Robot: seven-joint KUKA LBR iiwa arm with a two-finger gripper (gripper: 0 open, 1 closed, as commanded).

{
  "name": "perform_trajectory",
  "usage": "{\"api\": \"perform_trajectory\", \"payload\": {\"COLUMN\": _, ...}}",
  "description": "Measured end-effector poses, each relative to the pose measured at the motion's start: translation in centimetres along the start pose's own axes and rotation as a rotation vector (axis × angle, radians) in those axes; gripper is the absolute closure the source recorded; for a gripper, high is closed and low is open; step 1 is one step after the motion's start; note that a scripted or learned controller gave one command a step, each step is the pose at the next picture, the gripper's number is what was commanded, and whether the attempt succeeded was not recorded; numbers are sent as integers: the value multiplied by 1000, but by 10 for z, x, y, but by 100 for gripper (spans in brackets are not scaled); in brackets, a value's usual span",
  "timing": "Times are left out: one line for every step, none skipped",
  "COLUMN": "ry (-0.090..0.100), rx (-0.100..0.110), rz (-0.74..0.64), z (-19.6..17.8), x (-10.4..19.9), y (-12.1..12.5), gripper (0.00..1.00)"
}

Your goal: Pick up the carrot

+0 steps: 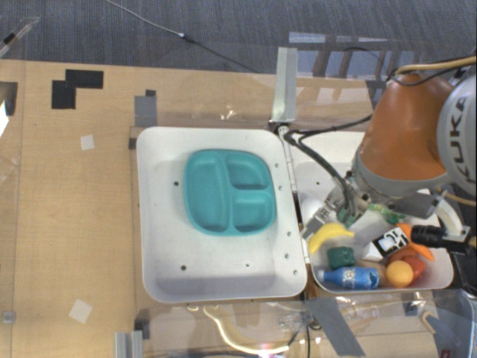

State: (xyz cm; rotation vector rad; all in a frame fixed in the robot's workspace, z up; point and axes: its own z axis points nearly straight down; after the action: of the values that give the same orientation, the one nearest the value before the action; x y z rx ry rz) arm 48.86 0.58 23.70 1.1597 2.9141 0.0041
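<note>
The carrot (414,243), orange with a green leafy top, lies at the right side of the right bin (326,171), partly covered by the robot's wrist parts. My gripper (341,212) hangs low over the middle of that bin, just above a yellow banana (330,236) and to the left of the carrot. The big orange-banded wrist hides most of the gripper from above. I see nothing clearly held.
In the right bin's front part lie a dark green block (341,256), a blue bottle (350,277) and an orange ball (400,273). The left bin (160,267) holds a teal divided plate (227,191). Cables run across the divider between the bins.
</note>
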Motion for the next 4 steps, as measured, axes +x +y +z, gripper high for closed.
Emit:
{"api": "perform_trajectory", "payload": {"ry": 0, "rx": 0, "rz": 0, "z": 0, "x": 0, "y": 0, "gripper": 0}}
{"api": "perform_trajectory", "payload": {"ry": 0, "rx": 0, "rz": 0, "z": 0, "x": 0, "y": 0, "gripper": 0}}
{"api": "perform_trajectory", "payload": {"ry": 0, "rx": 0, "rz": 0, "z": 0, "x": 0, "y": 0, "gripper": 0}}
{"api": "perform_trajectory", "payload": {"ry": 0, "rx": 0, "rz": 0, "z": 0, "x": 0, "y": 0, "gripper": 0}}
